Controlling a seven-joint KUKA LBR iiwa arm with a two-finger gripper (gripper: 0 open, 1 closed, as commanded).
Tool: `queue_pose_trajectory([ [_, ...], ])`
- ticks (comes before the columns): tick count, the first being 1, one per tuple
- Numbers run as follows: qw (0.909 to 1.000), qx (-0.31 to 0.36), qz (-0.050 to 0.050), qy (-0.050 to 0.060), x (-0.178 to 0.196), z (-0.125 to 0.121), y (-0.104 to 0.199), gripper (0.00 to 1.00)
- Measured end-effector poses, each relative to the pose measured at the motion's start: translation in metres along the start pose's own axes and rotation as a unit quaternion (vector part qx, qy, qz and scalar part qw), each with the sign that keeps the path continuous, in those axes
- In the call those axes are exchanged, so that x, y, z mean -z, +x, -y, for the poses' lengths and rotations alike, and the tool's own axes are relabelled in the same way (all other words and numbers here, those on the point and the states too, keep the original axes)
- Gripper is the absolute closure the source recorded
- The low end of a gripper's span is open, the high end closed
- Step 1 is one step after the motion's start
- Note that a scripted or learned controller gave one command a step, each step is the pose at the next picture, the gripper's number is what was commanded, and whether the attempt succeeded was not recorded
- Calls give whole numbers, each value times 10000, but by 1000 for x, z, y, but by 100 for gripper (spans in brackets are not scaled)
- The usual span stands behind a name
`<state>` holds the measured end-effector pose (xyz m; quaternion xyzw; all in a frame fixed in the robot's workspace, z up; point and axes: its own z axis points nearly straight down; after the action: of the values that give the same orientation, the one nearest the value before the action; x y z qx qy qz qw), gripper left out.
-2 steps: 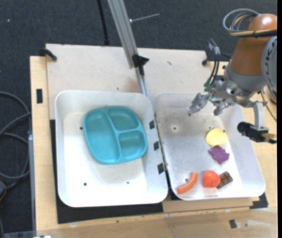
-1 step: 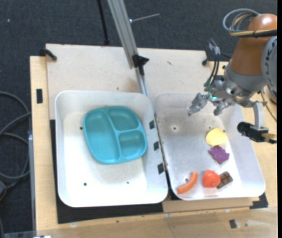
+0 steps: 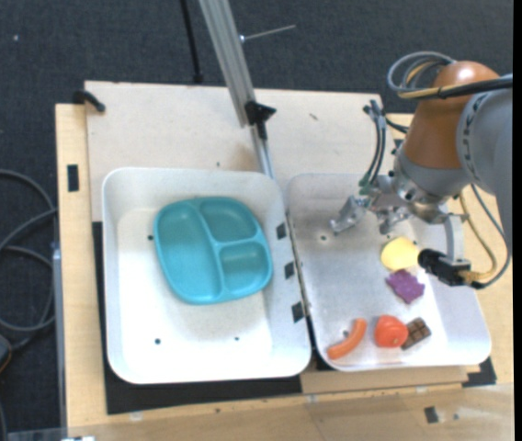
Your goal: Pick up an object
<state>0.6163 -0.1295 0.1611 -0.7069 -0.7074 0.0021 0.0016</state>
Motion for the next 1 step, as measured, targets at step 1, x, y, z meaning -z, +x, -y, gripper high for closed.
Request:
queue_pose_trajectory([
  [1,10000,-7,1,-3,-62,-3,0,0],
])
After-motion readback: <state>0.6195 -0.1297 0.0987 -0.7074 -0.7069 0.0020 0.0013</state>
